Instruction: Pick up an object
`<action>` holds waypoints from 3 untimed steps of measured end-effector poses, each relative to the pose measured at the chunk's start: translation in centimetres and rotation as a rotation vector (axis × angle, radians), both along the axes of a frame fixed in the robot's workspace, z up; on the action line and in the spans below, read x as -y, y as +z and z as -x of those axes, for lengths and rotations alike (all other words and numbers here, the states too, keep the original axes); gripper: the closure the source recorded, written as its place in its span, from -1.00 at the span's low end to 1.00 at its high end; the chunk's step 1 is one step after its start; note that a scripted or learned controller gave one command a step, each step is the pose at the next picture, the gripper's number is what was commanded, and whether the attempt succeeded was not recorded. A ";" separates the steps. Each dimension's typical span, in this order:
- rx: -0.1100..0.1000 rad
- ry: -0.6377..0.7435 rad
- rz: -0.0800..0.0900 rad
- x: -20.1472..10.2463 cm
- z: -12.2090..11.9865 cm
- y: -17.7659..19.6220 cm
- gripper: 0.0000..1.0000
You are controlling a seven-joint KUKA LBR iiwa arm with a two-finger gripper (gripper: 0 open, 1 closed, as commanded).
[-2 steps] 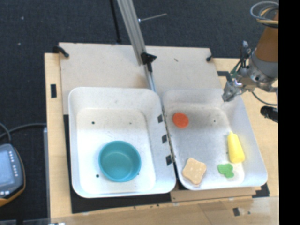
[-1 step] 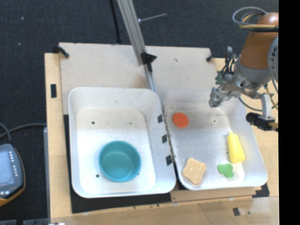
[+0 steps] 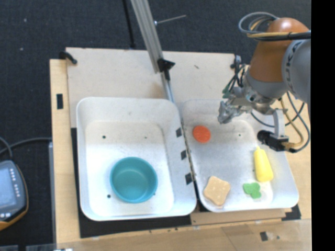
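The right bin (image 3: 230,140) holds an orange ball (image 3: 201,134) near its left wall, a yellow block (image 3: 263,164) at the right, a tan cracker-shaped piece (image 3: 216,190) at the front and a small green piece (image 3: 253,190) beside it. My gripper (image 3: 226,112) hangs over the back of the right bin, up and to the right of the orange ball, with nothing seen between its fingers. The left bin (image 3: 125,124) contains a teal bowl (image 3: 133,179).
A slanted metal pole (image 3: 152,41) rises behind the bins. Cables (image 3: 293,129) loop off the arm along the right bin's right edge. A handheld device (image 3: 10,192) lies at the far left, off the bench.
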State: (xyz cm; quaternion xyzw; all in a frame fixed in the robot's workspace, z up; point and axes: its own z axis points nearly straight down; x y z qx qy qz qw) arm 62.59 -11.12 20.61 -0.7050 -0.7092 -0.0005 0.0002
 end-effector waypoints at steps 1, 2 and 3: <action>0.001 0.001 -0.001 -5.0 1.9 1.2 1.00; 0.004 0.002 -0.001 -10.2 2.7 2.9 1.00; -0.001 0.002 -0.001 -15.6 3.4 2.1 1.00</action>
